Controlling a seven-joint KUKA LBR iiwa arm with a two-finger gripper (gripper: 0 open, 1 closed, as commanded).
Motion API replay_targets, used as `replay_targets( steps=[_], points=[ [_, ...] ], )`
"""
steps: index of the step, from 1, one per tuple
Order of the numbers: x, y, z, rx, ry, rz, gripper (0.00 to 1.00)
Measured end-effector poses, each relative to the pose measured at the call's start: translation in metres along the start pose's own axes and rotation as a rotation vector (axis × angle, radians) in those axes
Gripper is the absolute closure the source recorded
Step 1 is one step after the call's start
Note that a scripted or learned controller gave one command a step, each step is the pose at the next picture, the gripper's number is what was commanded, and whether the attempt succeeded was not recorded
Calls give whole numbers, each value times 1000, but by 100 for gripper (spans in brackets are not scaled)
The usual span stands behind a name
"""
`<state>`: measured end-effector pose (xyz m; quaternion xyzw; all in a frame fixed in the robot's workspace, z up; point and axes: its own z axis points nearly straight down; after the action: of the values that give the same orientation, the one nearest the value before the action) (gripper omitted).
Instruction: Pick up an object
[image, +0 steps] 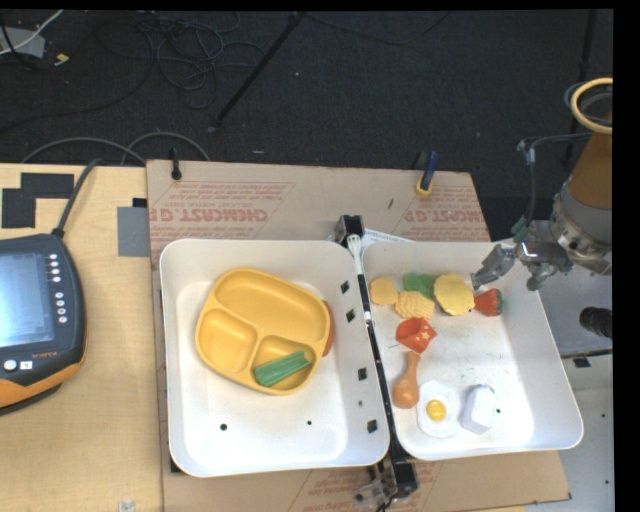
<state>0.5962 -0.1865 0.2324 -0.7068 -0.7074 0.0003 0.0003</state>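
Over the right bin's (560, 420) far edge, the gripper (510, 262) hovers, fingers parted and empty, approaching; next it must descend onto the strawberry (488, 302).

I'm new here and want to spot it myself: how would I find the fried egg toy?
Look in the right-hand shallow white bin, along its near edge. There lies a flat white plastic fried egg with a round yellow yolk, between the tan wooden-looking spoon and a plain white block. Only the egg has a yellow dot on white.
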Motion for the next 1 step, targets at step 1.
replay_targets(
  steps=[1],
  points=[
    [54,-62,67,10,4,2,0]
  ],
)
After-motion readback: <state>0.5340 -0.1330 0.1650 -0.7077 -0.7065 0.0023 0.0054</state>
